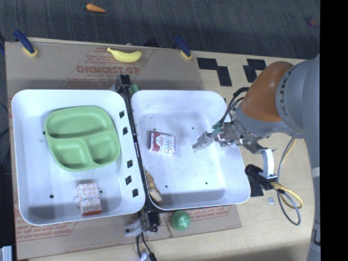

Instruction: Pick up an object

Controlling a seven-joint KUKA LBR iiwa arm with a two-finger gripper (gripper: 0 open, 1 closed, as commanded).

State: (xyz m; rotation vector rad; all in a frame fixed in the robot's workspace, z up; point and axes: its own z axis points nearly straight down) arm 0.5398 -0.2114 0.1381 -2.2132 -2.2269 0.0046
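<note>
Small red-and-white carton [162, 143] lying flat in the right white bin [217, 192], gripper [202, 142] just beside it, fingers' spread unclear, green divided tray [81, 137] in left bin [27, 145], cardboard-covered bench [163, 64], dark carpet [217, 15] behind.

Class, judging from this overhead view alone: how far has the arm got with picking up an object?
Done: the gripper has reached over the right bin. In hand: nothing visible between its fingers; the red-and-white carton lies apart on the bin floor, to the gripper's left in view. Left: closing on an object and lifting it, probably that carton.
</note>
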